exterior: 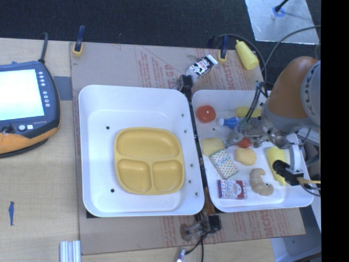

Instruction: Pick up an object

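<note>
Two white bins sat side by side. Gripper (244,138) hung over the right bin (256,202) near its far edge, beside a red ball (244,143). Grip state could not be told.

Two bins sit side by side on a board (152,64) laid on the counter (32,201). The left bin (92,108) holds a divided plate (149,161) near its middle. The right bin (218,97) holds many small things: a disc (206,113) at the back left, a lemon (212,145) before it, a packet (224,164) just beside the lemon, a box (231,189) at the front, a croissant (262,182) to the box's right, and a banana (277,161) at the right. The arm (292,89) reaches over the bin's back right, its end effector (244,137) low among the things near the middle. Left of the bins, on the counter, lies a pendant (24,105).
</note>
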You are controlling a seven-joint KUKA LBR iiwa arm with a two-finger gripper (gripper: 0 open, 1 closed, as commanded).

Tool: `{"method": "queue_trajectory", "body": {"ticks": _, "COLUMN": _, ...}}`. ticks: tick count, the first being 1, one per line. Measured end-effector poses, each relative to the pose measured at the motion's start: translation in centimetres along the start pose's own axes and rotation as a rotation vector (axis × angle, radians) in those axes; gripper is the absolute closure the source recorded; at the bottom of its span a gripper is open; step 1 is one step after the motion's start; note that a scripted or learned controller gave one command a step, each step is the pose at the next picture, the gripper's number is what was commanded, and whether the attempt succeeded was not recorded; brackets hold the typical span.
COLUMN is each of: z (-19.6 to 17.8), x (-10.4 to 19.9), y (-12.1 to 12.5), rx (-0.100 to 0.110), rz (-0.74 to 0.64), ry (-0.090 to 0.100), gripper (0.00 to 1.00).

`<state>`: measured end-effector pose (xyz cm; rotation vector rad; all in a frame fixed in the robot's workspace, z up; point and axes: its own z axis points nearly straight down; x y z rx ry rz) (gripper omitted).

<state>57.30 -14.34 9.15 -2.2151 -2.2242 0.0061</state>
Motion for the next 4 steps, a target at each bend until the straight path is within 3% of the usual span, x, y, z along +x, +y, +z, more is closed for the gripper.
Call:
{"method": "queue_trajectory", "body": {"ticks": 1, "z": -1.0, "x": -0.1, "y": 0.0, "rx": 0.002, "rz": -0.002, "ry": -0.002, "gripper": 1.00}}
{"method": "queue_trajectory", "body": {"ticks": 2, "z": -1.0, "x": -0.1, "y": 0.0, "rx": 0.002, "rz": -0.002, "ry": -0.002, "gripper": 0.00}}
{"method": "queue_trajectory", "body": {"ticks": 3, "z": -0.1, "x": 3.9, "y": 3.6, "rx": -0.002, "rz": -0.003, "ry": 0.000, "gripper": 0.00}}
{"method": "queue_trajectory", "body": {"ticks": 4, "z": -1.1, "x": 3.8, "y": 3.6, "rx": 0.000, "rz": -0.004, "ry": -0.001, "gripper": 1.00}}
